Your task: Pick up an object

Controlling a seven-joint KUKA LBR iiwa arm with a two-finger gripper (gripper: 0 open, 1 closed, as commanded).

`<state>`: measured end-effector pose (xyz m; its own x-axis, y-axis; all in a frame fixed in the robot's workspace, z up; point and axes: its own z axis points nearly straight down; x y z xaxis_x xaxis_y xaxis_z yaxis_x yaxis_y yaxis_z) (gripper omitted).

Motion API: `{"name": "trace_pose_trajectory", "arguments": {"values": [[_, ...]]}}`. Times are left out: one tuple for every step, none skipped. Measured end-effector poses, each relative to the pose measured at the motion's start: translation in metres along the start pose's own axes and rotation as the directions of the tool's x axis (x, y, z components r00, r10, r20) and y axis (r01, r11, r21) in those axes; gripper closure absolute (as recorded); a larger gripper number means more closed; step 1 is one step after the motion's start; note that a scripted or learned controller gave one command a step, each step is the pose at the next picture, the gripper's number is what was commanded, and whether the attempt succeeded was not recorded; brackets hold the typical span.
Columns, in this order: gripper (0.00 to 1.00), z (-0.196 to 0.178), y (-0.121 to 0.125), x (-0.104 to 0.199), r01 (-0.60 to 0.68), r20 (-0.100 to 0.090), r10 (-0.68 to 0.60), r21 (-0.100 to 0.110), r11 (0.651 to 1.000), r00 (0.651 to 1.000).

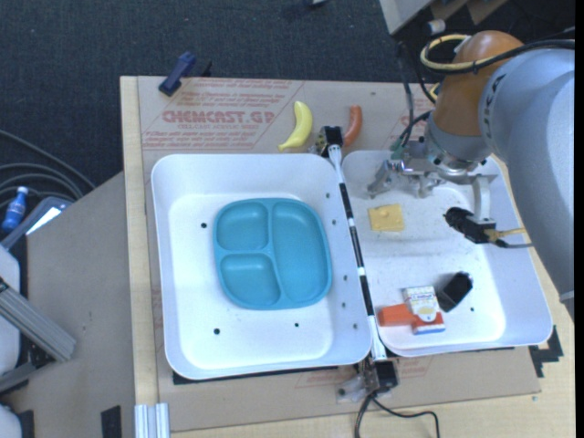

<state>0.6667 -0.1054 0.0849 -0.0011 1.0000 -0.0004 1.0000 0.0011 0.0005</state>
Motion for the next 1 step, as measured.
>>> {"name": "trace_pose_trajectory", "arguments": {"values": [[1.00,-0.0106,0.0008,0.0002,0.001,0.002,-0.001,-0.003,1.000,1.000]]}}
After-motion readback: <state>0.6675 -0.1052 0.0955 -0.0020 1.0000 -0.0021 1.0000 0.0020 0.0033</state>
